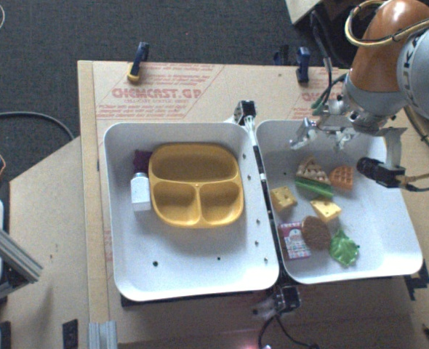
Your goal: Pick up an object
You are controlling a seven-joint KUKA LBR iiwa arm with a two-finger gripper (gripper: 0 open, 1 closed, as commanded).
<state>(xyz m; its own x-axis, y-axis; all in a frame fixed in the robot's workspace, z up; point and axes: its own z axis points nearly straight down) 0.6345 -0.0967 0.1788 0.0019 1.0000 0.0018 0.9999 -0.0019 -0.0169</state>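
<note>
Overhead, two white bins are seen side by side on a cardboard sheet [200, 86] on which red lettering is printed; it seems to read "CHEMCAST GP", though the print is faint and the smaller lines cannot be read. In the left bin [120, 253] a yellow divided plate [196, 184] is lying, with a small white bottle [140, 192] touching its left edge and a dark purple item [142, 158] just above the bottle. In the right bin [396, 246] a cluster of toy foods is spread: a sandwich wedge [313, 170], a waffle piece [342, 177], a green bean pod [314, 188], two cheese cubes [283, 198] [326, 210], a brown cookie [317, 232], a green leafy piece [343, 248] and a small red-and-white packet [295, 240] whose label is too small to be read. The gripper [322, 133] is held above the bin's upper part, its fingers spread apart with nothing between them, near the sandwich wedge but not touching it.
</note>
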